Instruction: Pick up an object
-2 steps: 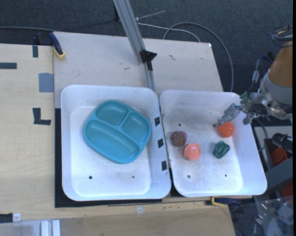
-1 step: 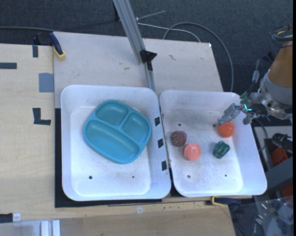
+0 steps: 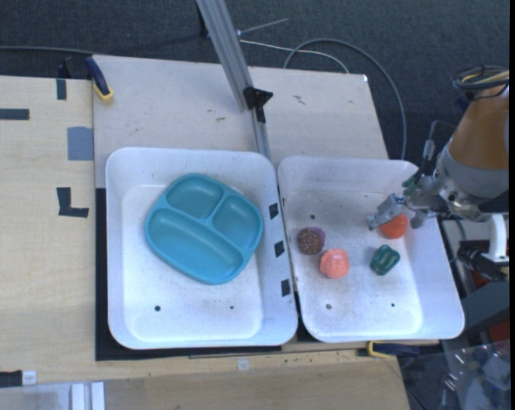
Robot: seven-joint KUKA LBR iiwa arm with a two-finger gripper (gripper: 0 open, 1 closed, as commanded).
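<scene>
Crowding the gripper [image 3: 392, 216]: orange ball [image 3: 395, 227] beneath, green pepper [image 3: 383, 260] near.

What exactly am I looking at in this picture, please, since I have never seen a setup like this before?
You are looking down at a slant from one fixed camera above a workbench. Two shallow white bins sit side by side. The left bin holds a blue divided plate. The right bin holds four small items: a dark reddish-brown piece, a pink-orange piece, a dark green piece and an orange-red piece. The grey and orange machine entering from the right is a robot arm; its gripper is down at the orange-red piece. I cannot tell whether it has actually gripped it. Its job is simply to pick up an object.
</scene>
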